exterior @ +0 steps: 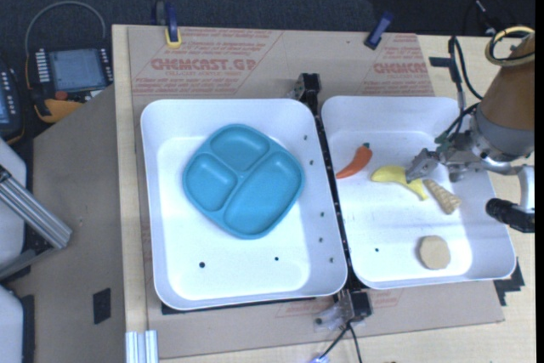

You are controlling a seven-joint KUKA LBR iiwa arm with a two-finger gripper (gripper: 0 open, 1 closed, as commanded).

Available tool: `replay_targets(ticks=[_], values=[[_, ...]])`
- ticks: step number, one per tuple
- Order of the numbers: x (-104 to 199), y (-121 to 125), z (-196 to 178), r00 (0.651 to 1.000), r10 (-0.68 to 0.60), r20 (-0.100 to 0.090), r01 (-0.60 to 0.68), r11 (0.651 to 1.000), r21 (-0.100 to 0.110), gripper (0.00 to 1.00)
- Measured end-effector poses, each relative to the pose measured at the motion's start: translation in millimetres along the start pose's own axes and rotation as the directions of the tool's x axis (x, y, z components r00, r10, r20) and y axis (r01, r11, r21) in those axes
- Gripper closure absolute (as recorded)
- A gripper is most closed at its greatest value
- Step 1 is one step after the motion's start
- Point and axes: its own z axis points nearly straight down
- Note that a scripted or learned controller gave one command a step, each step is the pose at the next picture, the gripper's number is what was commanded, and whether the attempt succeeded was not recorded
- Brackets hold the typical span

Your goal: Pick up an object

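The right bin [476, 119] holds an orange carrot-like piece [355, 161], a yellow banana [396, 177], a beige cone-shaped piece [442, 195] and a round tan biscuit [433, 252]. My gripper [438, 167] hangs low over this bin, just right of the banana and above the cone's upper end. Its fingers stand open, one [422, 161] by the banana's right tip. Nothing is held between them. The arm's orange band [514, 98] rises at the right edge.
A blue divided plate [244, 180] lies in the middle of the left bin [170, 259]. A black clamp [308, 86] sits at the top of the divider between the bins. The bench edge carries clips and cables.
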Motion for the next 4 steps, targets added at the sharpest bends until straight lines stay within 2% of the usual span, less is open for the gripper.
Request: replay_targets(ticks=[1,2,3,4], values=[[0,1,-12,1.0,0.0,0.002,0.0,1.0,-0.004,1.0],[7,7,-68,1.0,-0.001,0.003,0.001,1.0,-0.008,1.0],[1,9,-131,1.0,0.0,0.005,0.0,1.0,-0.012,1.0],[1,10,-153,1.0,0.0,0.004,0.0,1.0,-0.008,1.0]])
